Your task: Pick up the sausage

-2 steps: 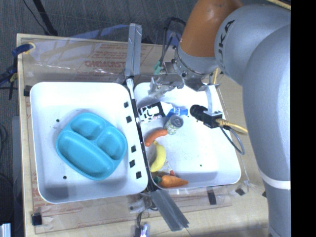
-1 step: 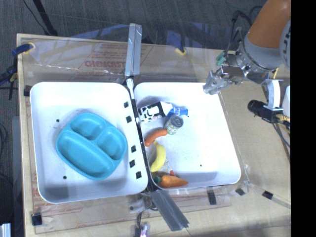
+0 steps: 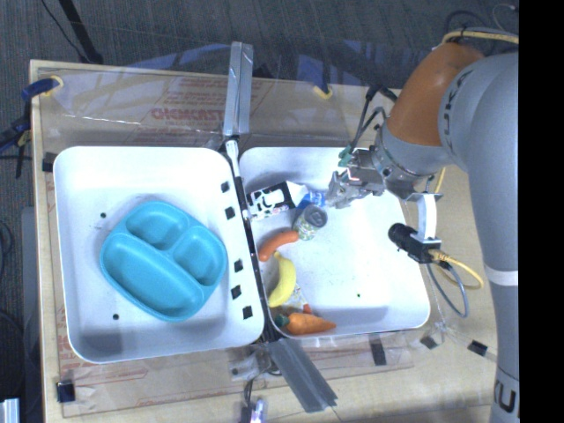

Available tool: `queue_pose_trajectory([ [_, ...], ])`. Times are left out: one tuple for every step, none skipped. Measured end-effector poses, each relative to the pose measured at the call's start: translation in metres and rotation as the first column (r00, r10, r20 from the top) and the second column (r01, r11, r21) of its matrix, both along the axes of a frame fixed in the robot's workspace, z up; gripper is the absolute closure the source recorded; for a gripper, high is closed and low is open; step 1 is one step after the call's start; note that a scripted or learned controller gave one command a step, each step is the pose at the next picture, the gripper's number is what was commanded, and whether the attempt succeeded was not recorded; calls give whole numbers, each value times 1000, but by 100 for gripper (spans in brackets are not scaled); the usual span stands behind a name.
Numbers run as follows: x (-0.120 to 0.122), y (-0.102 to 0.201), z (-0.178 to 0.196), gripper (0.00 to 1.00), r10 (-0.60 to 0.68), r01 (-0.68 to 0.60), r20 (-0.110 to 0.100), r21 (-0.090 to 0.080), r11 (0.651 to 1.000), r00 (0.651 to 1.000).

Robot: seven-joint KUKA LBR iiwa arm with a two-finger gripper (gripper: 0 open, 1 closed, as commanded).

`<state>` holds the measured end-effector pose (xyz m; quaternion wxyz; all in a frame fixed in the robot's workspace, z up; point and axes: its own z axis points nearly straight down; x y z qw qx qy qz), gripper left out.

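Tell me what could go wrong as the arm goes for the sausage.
The sausage lies against the divider wall, touching the banana, with a bottle right beside it, so the end effector may catch a neighbour instead. The wall may also block one side of the grasp.

The tabletop (image 3: 132,104), pale wood with red lettering under clear plastic sheet, carries two shallow white bins side by side. The left bin (image 3: 79,183) touches the right bin (image 3: 388,298) along a grey divider bar (image 3: 236,95).
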<state>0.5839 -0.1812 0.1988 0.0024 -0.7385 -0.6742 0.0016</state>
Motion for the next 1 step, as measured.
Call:
queue_pose_trajectory([
  [-68, 12, -55, 100, -274, 274, -1, -1, 962, 962],
])
